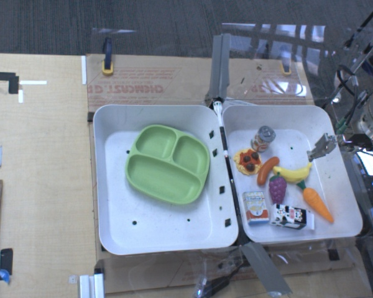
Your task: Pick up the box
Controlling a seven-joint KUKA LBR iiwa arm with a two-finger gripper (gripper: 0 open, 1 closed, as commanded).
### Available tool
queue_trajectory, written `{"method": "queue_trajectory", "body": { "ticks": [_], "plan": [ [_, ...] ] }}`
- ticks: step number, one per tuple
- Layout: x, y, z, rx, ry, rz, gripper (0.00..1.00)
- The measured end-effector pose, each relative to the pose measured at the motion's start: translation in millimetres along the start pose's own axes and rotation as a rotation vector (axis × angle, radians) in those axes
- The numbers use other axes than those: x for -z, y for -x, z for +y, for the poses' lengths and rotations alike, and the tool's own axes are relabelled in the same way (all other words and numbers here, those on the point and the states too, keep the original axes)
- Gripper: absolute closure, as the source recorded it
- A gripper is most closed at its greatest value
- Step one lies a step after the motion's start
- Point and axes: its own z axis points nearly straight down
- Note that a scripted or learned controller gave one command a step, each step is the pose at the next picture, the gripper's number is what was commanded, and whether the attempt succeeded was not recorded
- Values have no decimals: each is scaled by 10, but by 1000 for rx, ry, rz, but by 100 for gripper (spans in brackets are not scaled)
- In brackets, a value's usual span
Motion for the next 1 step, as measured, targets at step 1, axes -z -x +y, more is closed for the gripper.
{"method": "queue_trajectory", "body": {
  "ticks": [1],
  "plan": [
    [-225,-134,341,38,1,-1,0]
  ]
}}
